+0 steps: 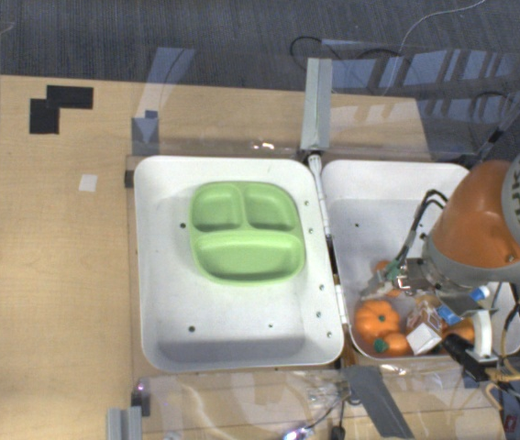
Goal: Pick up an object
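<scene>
Right bin (370,200), near corner: small orange pumpkin (374,319), green item beside, clutter around. Gripper (415,287) low over pile; fingers' state cannot tell. Pumpkin looks light, rigid, smooth, likely slippery; best grasp across widest middle. Green tray (246,230) in left bin (163,273).

The arm (489,223) hides the end effector and part of the right bin's (370,195) clutter.

Arm (493,223) reaches in from right, wrist bent down, tool (415,291) low.
</scene>
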`<state>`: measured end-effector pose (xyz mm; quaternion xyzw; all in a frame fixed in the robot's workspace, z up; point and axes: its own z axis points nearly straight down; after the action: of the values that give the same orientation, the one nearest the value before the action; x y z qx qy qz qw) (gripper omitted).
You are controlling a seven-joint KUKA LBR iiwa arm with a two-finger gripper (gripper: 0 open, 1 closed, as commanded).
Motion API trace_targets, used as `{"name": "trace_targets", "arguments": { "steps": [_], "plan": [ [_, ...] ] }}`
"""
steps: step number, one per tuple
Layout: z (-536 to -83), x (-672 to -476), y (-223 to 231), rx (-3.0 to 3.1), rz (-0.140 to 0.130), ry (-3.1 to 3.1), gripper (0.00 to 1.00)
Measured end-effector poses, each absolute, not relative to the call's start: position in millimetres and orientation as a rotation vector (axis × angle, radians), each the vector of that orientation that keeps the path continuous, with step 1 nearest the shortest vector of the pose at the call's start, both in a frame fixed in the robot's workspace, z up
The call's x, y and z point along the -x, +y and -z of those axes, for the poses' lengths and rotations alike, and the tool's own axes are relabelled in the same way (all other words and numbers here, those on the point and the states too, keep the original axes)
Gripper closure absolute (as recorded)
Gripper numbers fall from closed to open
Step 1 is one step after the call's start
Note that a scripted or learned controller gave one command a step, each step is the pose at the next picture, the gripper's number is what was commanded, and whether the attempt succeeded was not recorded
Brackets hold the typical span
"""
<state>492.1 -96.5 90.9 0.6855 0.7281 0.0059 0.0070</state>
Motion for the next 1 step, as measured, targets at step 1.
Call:
{"name": "trace_targets", "arguments": {
  "steps": [1],
  "plan": [
    [-90.3, -570.9, -96.9, -2.05, -0.017, 2.362, 0.0]
  ]
}}
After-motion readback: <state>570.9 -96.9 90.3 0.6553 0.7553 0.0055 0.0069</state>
